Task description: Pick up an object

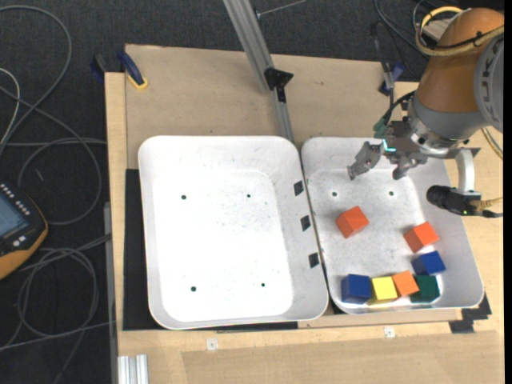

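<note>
On the tabletop (pixel 200 78) two bins sit side by side; the blocks (pixel 390 285) lie in the right bin (pixel 320 154), mostly along its near edge, below my fingers (pixel 384 165).

Bench (pixel 200 86): lying as a pale wooden board on dark carpet.
Metal pole (pixel 252 42): slanting up from the bench's far edge, behind the two bins.
Blue clamp (pixel 132 69): gripping the bench's far-left corner.
Cables (pixel 44 126): trailing in loops over the carpet, left of the bench.
Handheld controller (pixel 16 226): sitting on the carpet at the left edge.
</note>
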Robot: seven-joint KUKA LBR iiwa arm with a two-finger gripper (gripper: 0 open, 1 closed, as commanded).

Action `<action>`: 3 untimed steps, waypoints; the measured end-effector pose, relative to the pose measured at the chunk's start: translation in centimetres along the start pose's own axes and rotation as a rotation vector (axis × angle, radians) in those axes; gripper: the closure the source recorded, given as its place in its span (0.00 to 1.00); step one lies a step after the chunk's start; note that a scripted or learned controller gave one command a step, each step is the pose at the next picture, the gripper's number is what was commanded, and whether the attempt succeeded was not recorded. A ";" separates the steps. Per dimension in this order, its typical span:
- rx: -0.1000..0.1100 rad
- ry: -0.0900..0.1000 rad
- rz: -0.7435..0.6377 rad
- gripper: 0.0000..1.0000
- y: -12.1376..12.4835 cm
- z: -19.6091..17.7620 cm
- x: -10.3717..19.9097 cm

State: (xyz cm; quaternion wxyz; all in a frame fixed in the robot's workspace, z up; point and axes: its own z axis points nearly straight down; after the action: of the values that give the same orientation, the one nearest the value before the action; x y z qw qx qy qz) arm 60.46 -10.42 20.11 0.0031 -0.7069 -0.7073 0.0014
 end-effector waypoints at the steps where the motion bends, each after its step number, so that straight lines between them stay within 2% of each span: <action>1: -0.005 -0.001 0.000 0.00 0.1 -0.3 0.0; 2: 0.002 0.000 0.000 0.00 -0.2 6.1 0.2; 3: 0.001 -0.001 0.000 0.00 -0.3 10.4 0.3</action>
State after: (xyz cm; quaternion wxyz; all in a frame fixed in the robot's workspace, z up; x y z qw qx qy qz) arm 60.13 -10.07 9.66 0.0031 -0.7071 -0.7071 0.0018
